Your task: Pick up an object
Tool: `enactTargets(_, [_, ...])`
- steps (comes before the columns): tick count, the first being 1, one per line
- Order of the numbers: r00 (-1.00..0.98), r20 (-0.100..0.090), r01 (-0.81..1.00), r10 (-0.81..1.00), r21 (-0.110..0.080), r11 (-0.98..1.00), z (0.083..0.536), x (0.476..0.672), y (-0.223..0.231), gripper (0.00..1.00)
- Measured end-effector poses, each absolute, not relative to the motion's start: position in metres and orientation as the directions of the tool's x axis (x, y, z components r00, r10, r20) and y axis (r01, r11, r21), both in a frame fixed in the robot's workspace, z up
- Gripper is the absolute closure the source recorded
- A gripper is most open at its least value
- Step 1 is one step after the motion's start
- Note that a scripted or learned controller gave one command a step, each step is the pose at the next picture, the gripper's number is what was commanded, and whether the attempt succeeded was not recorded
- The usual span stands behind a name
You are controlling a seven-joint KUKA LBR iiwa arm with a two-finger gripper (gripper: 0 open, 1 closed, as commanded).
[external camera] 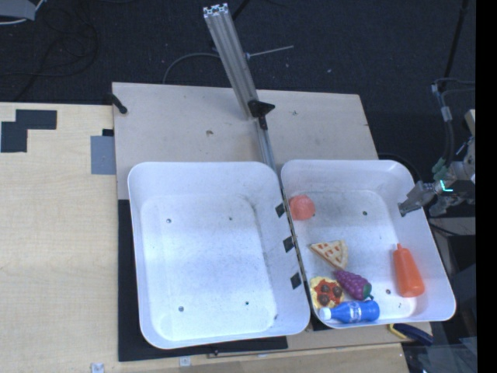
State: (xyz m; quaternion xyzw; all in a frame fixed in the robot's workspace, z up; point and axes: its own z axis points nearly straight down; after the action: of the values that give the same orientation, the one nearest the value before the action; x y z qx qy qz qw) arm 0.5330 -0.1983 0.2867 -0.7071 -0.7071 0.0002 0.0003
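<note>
Just below gripper: orange bottle.

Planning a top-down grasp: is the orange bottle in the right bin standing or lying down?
Lying down: the orange bottle rests lengthwise on the right bin floor, cap toward the far rim.

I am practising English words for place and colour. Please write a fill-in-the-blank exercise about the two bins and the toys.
1. All the toys lie in the ___ bin.
2. The bottle near that bin's right wall is ___.
3. The blue bottle lies at the bin's ___ edge.
4. The gripper is at the bin's ___ rim.

Missing words: right; orange; front; right
</note>
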Motion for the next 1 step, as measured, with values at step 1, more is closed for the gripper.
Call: enactTargets(1, [0.0,0.0,1.0,1.0,-0.001,0.0,0.2867,0.5329,-0.1983,0.0])
